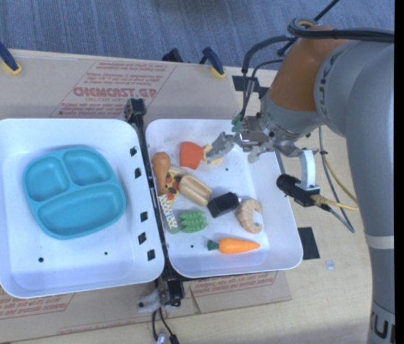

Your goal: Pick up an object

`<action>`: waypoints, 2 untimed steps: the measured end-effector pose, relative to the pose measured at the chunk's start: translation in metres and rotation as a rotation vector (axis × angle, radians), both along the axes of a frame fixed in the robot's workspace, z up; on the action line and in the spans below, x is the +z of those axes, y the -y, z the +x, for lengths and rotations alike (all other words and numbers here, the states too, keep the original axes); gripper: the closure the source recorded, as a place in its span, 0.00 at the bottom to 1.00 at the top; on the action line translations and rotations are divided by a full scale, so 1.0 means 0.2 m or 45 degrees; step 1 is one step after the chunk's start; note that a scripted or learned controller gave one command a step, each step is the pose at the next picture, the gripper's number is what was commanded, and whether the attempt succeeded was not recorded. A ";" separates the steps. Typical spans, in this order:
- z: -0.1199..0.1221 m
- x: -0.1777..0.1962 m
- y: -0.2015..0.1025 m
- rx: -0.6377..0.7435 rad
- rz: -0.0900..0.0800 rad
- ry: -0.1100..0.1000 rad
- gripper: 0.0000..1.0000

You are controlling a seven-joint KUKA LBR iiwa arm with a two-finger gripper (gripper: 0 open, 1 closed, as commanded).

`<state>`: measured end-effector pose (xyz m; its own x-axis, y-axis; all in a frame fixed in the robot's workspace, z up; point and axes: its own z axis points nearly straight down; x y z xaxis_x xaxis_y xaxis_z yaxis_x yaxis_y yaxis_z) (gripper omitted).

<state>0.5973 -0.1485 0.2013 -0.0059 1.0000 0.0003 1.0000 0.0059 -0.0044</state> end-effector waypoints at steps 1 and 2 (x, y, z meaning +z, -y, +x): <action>0.07 -0.53 -0.09 0.075 -0.002 0.011 0.00; 0.19 -0.53 -0.24 0.229 -0.010 0.005 0.00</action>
